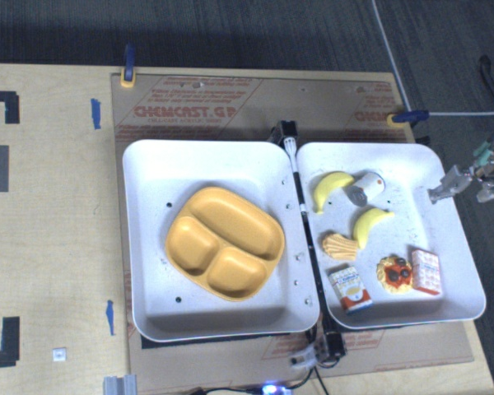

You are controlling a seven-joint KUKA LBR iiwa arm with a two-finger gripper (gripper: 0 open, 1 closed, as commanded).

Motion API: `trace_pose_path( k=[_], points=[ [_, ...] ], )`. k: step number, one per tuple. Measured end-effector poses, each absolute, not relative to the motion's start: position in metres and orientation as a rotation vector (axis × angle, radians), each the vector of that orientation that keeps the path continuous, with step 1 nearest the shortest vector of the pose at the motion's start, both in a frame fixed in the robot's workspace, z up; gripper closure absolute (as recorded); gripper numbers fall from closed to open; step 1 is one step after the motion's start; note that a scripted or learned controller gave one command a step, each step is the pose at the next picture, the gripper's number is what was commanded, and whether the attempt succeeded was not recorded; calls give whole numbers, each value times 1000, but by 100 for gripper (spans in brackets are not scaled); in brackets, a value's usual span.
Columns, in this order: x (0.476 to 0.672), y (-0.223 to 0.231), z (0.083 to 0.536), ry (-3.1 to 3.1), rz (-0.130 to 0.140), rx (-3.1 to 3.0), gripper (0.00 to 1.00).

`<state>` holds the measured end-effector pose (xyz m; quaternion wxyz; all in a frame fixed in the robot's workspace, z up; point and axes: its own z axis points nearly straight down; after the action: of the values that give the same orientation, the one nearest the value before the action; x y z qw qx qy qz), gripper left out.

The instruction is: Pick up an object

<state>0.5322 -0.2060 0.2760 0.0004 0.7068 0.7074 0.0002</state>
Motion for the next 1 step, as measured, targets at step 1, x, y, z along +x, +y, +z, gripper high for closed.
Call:
trace_pose_path(
  k=[1],
  points=[
    [525,-189,153,2222,0,2222,0]
  ],
)
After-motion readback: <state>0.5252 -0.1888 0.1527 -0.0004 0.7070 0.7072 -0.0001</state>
